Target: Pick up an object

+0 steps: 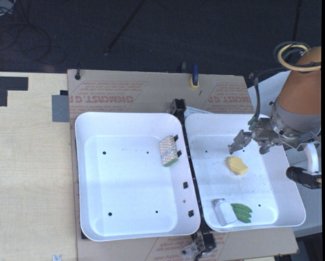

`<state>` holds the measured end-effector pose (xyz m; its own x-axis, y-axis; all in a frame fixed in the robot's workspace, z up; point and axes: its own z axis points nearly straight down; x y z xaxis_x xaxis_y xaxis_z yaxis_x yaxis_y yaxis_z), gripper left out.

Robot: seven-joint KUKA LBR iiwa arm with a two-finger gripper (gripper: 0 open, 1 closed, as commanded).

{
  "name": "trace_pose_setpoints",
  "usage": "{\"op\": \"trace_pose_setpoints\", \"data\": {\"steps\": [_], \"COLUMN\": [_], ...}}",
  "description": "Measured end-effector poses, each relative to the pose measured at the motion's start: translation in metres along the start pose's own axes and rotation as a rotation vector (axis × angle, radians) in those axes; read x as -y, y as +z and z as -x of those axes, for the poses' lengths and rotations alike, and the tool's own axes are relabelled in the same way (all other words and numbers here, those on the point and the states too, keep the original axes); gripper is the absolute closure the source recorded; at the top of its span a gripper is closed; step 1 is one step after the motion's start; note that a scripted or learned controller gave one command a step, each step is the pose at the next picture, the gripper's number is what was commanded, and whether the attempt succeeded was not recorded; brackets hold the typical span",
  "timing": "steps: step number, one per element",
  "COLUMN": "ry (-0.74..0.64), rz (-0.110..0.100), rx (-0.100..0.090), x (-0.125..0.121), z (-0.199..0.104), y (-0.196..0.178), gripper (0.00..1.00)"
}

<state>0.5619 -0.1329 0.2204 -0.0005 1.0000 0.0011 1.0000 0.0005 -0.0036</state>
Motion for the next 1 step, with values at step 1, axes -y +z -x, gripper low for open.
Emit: {"op": "trace_pose_setpoints", "data": {"steps": [1], "ry": [0.001], "rz": [0.001], "rx": [0.002], "x": [-0.0187], "z": [0.0214], "y": [0.1394], "gripper": [0.00]}}
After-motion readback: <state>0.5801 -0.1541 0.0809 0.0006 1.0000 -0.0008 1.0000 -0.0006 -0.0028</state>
